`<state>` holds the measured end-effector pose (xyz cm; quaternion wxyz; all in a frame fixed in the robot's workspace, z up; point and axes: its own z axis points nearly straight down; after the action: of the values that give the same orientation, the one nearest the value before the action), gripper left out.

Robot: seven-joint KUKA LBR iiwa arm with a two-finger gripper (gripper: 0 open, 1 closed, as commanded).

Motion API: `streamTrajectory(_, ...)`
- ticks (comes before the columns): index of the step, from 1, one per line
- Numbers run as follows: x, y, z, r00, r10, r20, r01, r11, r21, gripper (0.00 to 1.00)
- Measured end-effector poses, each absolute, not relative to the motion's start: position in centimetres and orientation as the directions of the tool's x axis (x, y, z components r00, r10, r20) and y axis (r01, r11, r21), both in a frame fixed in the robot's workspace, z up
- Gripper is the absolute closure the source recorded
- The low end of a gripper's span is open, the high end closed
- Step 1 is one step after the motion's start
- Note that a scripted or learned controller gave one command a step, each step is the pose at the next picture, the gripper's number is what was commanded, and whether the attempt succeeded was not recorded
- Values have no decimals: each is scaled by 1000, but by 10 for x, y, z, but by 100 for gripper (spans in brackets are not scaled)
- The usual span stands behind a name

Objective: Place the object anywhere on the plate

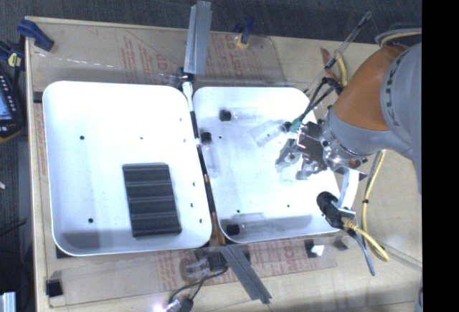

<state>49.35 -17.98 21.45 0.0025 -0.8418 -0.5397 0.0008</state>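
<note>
Arm (373, 106) over right bin (247, 92), gripper (296, 160) open-or-closed unreadable, clear object (267, 133) just beside it: verify a real hold before carrying to plate (150, 199) in left bin (61, 99).

One fixed camera is looking down from above the bench (287, 52), at a slight slant. It is taking in both white bins whole: left bin (64, 160), right bin (244, 196), side by side mid-frame. Dark floor is showing along the top. The arm (380, 102) is entering from the view's right edge.
</note>
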Motion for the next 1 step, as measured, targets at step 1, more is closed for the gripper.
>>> streamTrajectory(1,612,-100,142,428,904,-1,904,-428,-7,100)
